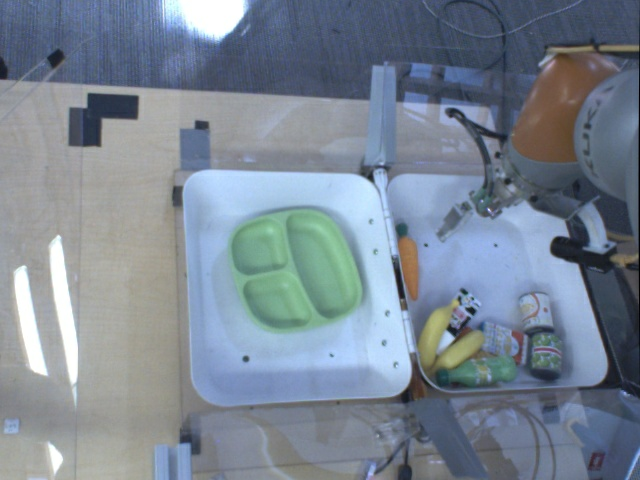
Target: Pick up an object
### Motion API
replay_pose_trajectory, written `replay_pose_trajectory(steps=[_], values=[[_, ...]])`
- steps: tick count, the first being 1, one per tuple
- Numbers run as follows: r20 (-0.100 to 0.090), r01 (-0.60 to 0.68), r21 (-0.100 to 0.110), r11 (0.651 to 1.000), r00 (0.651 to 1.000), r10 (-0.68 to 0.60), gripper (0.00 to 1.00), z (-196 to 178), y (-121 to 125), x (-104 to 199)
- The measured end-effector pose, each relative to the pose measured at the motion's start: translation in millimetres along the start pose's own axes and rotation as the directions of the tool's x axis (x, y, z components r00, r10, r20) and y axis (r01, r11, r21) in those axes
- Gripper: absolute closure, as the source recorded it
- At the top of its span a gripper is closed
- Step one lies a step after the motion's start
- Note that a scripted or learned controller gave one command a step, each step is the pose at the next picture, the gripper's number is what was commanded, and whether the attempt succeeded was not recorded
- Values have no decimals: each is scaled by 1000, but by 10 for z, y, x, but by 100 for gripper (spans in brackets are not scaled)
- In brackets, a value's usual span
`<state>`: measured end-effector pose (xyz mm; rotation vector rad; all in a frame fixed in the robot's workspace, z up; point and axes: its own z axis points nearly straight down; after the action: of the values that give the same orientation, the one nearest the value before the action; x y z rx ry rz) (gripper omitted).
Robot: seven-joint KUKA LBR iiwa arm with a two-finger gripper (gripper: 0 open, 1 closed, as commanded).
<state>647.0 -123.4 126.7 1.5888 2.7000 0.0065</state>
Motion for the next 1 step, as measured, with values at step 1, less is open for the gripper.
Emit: replay_pose_trajectory(steps=[1], values=[[-1, -72, 2, 997, 997, 72, 0, -353, -924, 592]])
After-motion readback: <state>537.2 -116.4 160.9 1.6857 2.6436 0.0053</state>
